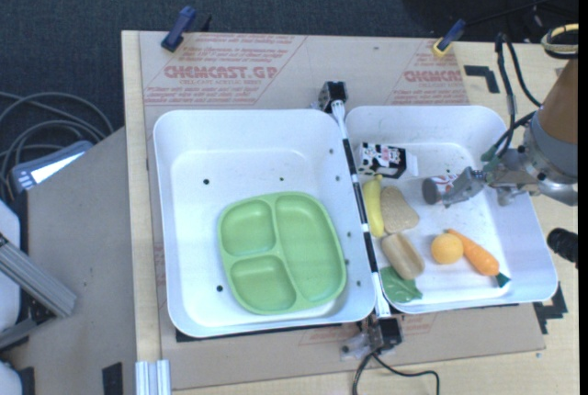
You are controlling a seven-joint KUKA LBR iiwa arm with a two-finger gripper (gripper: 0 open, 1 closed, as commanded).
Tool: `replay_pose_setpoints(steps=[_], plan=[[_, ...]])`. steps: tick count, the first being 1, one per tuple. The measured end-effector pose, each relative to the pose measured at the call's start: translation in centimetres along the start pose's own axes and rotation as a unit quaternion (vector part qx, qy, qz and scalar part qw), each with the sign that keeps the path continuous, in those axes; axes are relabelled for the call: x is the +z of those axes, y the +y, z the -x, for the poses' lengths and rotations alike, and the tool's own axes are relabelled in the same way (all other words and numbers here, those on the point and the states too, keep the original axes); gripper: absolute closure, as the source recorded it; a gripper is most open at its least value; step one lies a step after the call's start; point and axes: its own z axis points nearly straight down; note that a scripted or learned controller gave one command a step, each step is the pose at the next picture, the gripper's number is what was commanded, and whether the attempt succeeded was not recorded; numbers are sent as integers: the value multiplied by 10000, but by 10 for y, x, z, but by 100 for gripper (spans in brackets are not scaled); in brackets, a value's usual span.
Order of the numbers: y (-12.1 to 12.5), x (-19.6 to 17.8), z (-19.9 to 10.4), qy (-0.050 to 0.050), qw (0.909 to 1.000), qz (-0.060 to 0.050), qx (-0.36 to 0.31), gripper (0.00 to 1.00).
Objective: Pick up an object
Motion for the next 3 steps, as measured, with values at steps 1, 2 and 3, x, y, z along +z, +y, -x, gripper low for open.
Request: replay_pose_setpoints(steps=[1, 2, 3], plan=[[-30, 127, -9, 1, 10000, -1, 6, 0], [-29, 116, -9, -6, 10000, 25, 4, 100], [-30, -93, -79, 0, 10000, 8, -2, 100]])
